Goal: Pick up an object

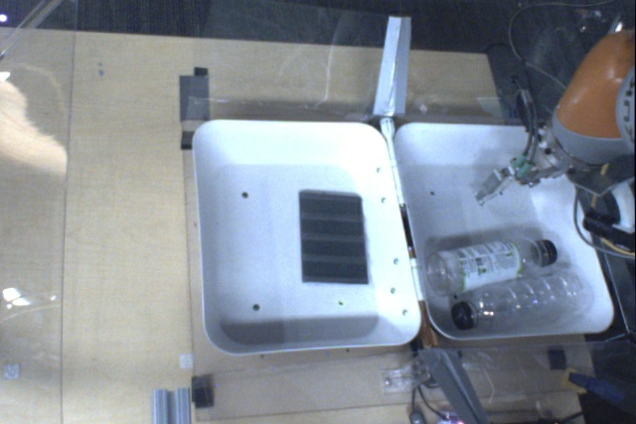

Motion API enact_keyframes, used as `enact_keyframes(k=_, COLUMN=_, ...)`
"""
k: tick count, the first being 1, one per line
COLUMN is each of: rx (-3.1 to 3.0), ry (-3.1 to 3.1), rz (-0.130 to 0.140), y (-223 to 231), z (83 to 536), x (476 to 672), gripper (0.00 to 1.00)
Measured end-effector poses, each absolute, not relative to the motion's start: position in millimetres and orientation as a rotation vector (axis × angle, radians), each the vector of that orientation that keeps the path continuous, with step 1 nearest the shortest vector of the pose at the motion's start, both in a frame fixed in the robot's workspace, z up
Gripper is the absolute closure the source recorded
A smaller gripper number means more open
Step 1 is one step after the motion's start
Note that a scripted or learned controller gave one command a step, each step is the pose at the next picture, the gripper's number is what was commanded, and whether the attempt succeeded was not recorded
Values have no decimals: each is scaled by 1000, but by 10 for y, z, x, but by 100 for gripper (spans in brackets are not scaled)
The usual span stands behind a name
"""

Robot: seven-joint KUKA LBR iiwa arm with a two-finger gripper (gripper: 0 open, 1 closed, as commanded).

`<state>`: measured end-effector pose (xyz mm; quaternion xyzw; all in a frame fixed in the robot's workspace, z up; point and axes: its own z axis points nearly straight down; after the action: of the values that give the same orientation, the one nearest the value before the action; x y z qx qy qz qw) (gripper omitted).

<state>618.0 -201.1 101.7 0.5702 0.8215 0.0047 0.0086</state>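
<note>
Camera view: gripper [494, 186] open, nothing held.

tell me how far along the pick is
Nothing looks picked yet. The gripper hangs over the right bin, above and apart from the two clear bottles lying near its front wall. The approach is under way; descent, grasp and lift remain.

Two white bins are sitting side by side on the bench, the left bin [229, 213] carrying a dark ribbed pad [334, 236] at its centre. In the right bin [447, 164], two clear plastic bottles [492, 263] [522, 299] are lying touching at six o'clock. The gripper [494, 185] is hovering over that bin toward one o'clock, nothing between its fingers.
</note>
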Motion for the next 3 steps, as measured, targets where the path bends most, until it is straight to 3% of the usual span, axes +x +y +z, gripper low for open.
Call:
enact_keyframes(k=1, rx=1793, ry=2564, rz=7, y=-2067, z=899, x=4908, gripper=0)
enact_keyframes(k=2, rx=1733, ry=2607, rz=11, y=-1602, z=893, x=5762, gripper=0)
enact_keyframes(k=3, rx=1448, ry=2772, rz=7, y=-1822, z=900, x=5569, gripper=0)
